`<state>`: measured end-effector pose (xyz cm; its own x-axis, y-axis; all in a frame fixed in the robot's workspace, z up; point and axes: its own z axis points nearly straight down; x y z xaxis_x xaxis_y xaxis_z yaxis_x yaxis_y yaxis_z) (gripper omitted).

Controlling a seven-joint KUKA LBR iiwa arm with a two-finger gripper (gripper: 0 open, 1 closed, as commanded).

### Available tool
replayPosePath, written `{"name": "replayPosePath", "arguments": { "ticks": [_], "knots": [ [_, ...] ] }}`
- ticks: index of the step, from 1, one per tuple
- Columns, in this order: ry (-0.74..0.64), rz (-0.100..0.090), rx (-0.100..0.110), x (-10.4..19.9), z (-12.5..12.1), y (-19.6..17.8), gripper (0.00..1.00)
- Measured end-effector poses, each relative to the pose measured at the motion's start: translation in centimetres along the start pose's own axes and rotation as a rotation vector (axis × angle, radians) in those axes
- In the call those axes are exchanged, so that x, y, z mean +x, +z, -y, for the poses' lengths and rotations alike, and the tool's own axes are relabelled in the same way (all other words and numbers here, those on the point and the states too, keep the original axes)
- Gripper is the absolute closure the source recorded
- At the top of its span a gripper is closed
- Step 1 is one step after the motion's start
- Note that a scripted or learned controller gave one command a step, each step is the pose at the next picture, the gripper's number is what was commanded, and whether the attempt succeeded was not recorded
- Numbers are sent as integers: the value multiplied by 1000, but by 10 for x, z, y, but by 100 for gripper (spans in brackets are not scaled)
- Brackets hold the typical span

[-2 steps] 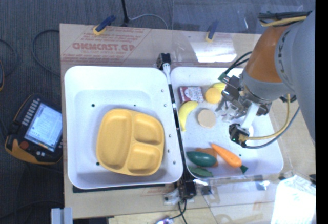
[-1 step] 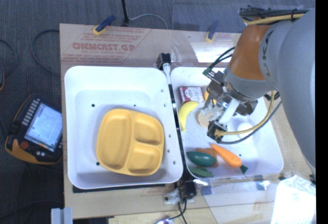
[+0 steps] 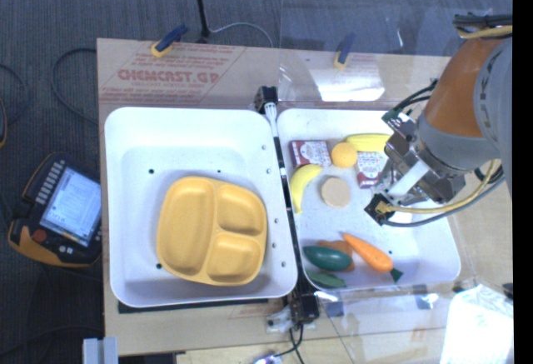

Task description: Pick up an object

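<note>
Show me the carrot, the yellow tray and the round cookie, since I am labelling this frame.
carrot [image 3: 367, 251], camera view, middle of its orange body.
yellow tray [image 3: 213, 229], camera view, ridge between its compartments.
round cookie [image 3: 336, 191], camera view, centre of its top face.

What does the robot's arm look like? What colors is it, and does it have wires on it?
The arm is fat and round, grey with a big orange band. At its end is a dark, blocky gripper with a bit of yellow at the tip. Yes, it has wires: yellow and black cables loop around the wrist, and thin dark ones run along the orange part.
</note>
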<state>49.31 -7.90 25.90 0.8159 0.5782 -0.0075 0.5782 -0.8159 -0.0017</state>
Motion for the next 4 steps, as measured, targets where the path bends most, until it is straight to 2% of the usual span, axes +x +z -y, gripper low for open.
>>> {"name": "replayPosePath", "arguments": {
  "ticks": [1, 2, 3, 4],
  "knots": [
    [-1, 1, 1, 0, 1, 1, 0],
    [-163, -11, -2, 19, -44, 169, 0],
    [5, -4, -5, 59, -64, 170, 0],
    [182, 2, -1, 115, -103, 170, 0]
  ]
}}
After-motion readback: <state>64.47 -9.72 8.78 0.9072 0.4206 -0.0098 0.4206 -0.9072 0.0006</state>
